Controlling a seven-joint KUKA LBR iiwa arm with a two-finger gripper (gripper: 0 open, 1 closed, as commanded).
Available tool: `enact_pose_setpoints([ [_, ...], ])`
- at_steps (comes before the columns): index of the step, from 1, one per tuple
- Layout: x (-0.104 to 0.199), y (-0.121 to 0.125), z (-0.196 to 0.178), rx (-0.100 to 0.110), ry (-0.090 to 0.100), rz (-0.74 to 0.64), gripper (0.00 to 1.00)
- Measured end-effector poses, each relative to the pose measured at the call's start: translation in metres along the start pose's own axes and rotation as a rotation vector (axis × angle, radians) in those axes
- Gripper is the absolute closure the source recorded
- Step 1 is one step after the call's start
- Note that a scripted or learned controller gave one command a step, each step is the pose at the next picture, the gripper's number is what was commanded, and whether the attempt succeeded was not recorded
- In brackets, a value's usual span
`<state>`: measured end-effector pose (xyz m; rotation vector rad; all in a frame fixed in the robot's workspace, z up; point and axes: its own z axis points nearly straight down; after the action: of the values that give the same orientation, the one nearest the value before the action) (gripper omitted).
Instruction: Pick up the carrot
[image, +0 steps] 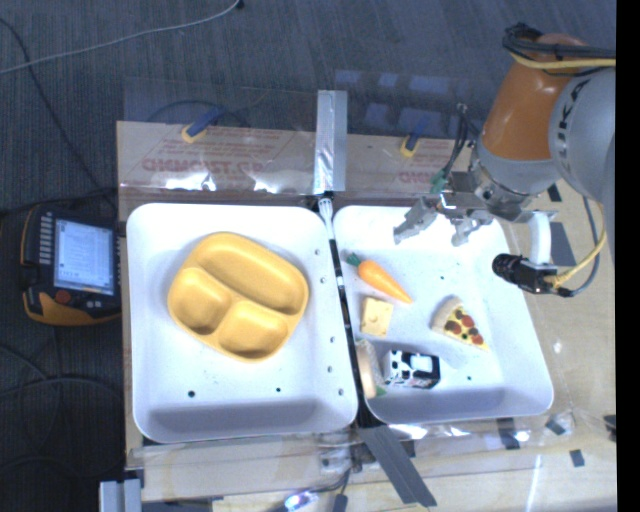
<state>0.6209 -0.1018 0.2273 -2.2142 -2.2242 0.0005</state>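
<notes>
In the right bin (520, 395) lie four small things: one carrot (383, 280), one pale yellow cheese block (376, 317), one pizza slice (460, 324) and one black-and-white cow-patterned piece (412, 369). The carrot sits near the bin's left wall, in its upper half, tilted with its green top toward the upper left and its tip toward the lower right, just above the cheese block and apart from it. The gripper (437, 227) hangs over the upper part of the same bin, to the right of and above the carrot, its two fingers spread wide with nothing between them. The left bin (150, 400) holds one yellow three-compartment tray (237, 293).
</notes>
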Motion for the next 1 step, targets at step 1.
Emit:
enact_pose_setpoints([
  [1, 0.0508, 0.0262, 0.0449, 0.002, 0.001, 0.122, 0.0],
])
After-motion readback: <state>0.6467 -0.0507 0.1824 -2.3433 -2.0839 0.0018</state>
